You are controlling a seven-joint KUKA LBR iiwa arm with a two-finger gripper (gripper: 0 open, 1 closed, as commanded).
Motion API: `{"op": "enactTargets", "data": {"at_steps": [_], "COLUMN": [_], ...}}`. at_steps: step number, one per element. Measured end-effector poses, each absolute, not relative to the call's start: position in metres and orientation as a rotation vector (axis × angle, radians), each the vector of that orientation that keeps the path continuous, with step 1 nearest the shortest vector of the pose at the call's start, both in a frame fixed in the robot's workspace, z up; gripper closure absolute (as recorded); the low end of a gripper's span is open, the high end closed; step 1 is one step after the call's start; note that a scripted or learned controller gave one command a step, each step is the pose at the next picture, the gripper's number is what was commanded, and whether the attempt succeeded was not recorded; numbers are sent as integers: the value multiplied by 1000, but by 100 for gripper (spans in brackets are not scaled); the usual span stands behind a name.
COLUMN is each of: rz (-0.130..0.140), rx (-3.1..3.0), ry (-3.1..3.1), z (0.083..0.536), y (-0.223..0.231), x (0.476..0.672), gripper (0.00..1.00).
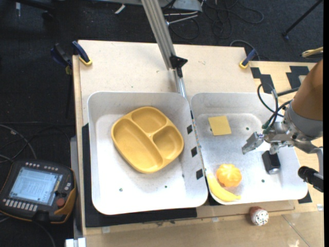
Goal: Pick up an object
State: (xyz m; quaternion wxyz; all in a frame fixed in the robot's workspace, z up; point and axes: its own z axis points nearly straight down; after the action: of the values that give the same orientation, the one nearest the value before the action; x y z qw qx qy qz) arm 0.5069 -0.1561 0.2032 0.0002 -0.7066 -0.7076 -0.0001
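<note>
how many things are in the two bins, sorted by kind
Divided plates: 1, yellow plate in the left bin
Fruit: 2, orange and banana in the right bin
Flat squares: 1, yellow square in the right bin
Total: 4

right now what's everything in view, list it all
divided plate: 1, yellow, left bin
square piece: 1, yellow, right bin, far side
orange: 1, orange, right bin, near edge
banana: 1, yellow, right bin, against the orange
bins: 2, white, side by side on bench
clamps: 2, blue and yellow, bench far corners
teach pendant: 1, grey, left of bench
gripper: 1, grey, over right bin
</note>
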Motion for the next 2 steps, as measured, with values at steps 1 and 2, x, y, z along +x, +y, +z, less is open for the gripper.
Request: {"op": "enactTargets", "data": {"at_steps": [1,2], "rz": [0,5], "rx": [-2220,-2217], "ry": [-2222,-2217], "z": [203,146], "y": [-156,-147], "x": [507,501], "gripper": [0,0]}}
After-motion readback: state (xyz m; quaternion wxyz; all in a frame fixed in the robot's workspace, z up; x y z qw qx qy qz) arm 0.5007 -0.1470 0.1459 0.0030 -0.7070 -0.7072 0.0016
